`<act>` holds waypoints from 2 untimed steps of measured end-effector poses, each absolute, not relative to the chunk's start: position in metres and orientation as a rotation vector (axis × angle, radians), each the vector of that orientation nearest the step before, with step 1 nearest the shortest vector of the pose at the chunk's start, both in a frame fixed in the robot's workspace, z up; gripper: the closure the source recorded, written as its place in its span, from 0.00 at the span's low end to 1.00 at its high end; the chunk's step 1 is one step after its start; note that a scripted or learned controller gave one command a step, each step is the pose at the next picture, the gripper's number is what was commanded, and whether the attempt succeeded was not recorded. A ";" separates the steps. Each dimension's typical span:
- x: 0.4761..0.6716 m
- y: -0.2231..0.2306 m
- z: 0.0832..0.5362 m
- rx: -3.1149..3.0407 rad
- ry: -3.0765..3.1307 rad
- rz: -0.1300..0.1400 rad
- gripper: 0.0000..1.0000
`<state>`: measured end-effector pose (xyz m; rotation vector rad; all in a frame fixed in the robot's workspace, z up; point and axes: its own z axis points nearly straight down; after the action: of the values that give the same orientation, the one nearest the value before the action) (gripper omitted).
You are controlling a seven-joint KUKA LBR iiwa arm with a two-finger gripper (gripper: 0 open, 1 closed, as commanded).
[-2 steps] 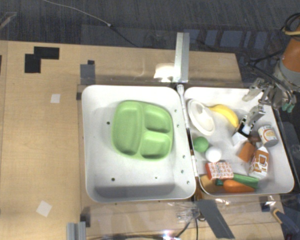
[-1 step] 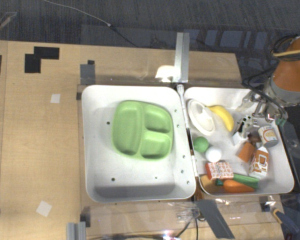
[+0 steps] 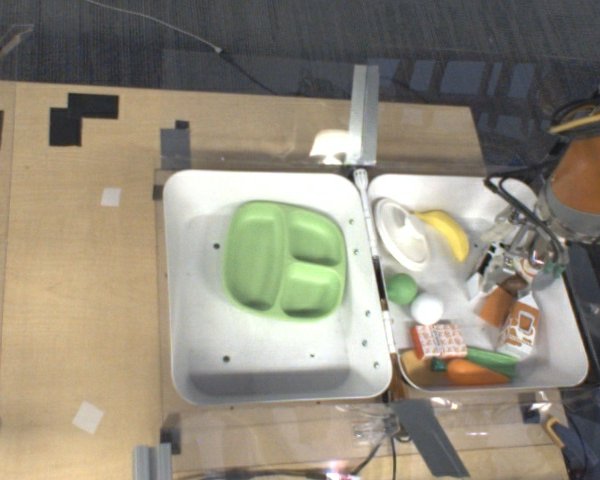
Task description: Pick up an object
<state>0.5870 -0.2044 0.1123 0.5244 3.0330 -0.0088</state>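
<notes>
I see the gripper (image 3: 502, 260) above the right bin's (image 3: 570, 353) right side; finger state unclear; banana (image 3: 448, 234) lies diagonally.

A robotics lab — taped wooden bench (image 3: 70, 298), two white bins (image 3: 195, 368), trailing cables (image 3: 130, 13).

No legible text, brand or number — the red-and-white carton (image 3: 439, 340) and the orange-and-white carton (image 3: 520, 328) in the right bin (image 3: 570, 353) carry printing too small to read.

Glossy plastic bins (image 3: 195, 368) (matt wooden bench (image 3: 70, 298))
</notes>
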 end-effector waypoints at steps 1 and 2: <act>0.582 -0.194 0.112 0.619 3.017 -0.016 0.00; 0.561 -0.179 0.112 0.838 2.958 -0.004 0.00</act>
<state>0.5609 -0.1790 0.1125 0.8385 2.9578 -0.0044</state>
